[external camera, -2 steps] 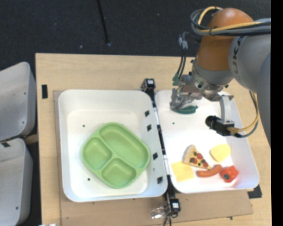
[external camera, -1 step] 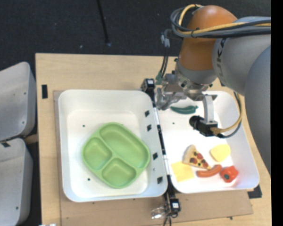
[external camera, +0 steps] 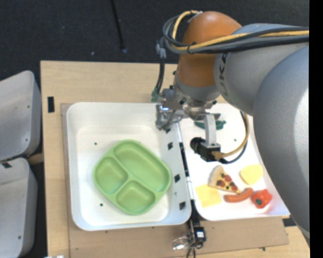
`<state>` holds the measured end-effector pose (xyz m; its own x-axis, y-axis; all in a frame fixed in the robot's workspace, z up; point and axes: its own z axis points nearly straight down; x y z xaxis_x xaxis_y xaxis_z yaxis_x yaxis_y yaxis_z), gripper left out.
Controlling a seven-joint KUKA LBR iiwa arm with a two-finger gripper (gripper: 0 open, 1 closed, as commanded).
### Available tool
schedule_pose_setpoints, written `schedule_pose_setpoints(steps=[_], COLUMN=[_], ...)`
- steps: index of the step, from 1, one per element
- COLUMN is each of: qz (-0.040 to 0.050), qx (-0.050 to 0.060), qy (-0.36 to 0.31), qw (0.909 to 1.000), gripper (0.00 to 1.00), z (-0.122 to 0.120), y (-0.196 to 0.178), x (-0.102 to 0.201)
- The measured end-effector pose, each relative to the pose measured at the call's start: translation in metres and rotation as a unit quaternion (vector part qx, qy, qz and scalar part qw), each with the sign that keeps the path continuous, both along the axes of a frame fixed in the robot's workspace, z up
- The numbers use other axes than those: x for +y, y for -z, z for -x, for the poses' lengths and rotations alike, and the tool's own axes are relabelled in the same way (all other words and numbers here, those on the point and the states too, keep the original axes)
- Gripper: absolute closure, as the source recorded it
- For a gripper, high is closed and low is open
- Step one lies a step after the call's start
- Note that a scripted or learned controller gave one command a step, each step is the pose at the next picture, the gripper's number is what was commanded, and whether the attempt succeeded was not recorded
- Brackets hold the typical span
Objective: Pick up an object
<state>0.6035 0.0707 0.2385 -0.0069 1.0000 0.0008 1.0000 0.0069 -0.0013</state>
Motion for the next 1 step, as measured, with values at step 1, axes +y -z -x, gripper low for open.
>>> schedule_pose_setpoints(steps=[1], qz=[0.0], qx=[-0.002], qy=[0.001], qw=[1.0], gripper=[1.0], z=[-0.0127], y=[-0.0075], x=[0.0169])
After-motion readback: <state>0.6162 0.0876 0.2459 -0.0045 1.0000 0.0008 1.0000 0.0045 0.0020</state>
